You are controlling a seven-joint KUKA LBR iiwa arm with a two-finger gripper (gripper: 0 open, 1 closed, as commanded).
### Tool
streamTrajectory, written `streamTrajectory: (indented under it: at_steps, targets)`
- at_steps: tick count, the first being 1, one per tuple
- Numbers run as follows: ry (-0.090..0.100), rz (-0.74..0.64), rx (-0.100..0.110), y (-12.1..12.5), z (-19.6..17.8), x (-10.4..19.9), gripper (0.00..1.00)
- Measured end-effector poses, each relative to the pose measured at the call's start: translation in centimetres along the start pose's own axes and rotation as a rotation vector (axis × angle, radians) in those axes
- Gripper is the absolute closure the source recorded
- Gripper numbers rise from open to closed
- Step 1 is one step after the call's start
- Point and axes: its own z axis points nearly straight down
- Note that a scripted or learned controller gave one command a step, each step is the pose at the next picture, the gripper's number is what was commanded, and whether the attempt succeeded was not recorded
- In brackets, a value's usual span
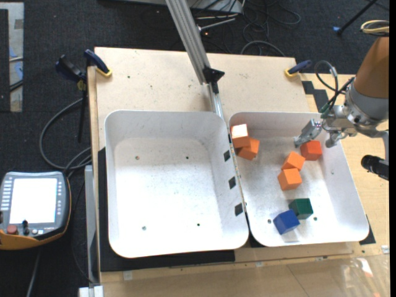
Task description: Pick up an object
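Note:
My gripper (320, 136) hangs over the far right part of the right bin (346, 184), its two fingers (305, 134) spread apart, open. A red-orange block (312, 150) lies just in front of and below the fingertips, not between them. Two orange blocks (294, 161) (289, 178) sit a little to its left, toward the bin's middle. A white block (239, 130) rests at the bin's far left beside two more orange blocks (249, 148). A green block (302, 207) and a blue block (286, 221) lie together near the front wall.
The left bin (124, 166) stands beside the right one, sharing a raised divider (234, 172). A metal pole (189, 33) slants over the bench's back. Clamps (299, 68) grip the far bench edge. A teach pendant (34, 209) lies left of the bench.

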Motion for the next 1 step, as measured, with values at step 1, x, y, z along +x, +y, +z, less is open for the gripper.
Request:
streamTrajectory:
  at_steps: [1]
  targets:
    - [-0.001,0.006,-0.003,-4.01,-2.98,-1.6,0.0]
